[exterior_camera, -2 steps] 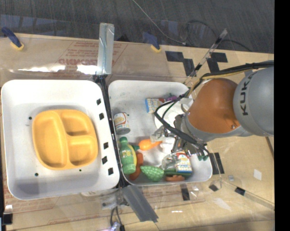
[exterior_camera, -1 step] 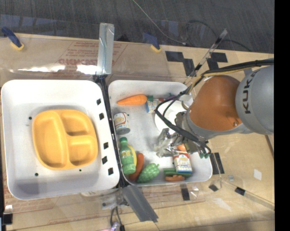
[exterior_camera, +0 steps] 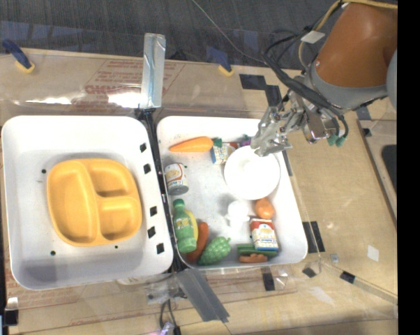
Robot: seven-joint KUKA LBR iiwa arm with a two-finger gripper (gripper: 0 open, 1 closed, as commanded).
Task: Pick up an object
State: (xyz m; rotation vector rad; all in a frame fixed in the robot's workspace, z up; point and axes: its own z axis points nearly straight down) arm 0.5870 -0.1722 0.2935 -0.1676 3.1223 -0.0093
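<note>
The jaws (exterior_camera: 269, 144) are hung low at the upper rim of the white plate (exterior_camera: 252, 174) in the right bin (exterior_camera: 294, 215), apparently lined up for it; their opening can't be made out

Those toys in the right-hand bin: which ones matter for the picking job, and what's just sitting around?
In play, all in the right bin under the gripper:
- white plate
- carrot
- small can
- green bottle
- carton
- orange ball

Just lying about:
- yellow divided tray in the left bin
- tape strip on the cardboard
</note>
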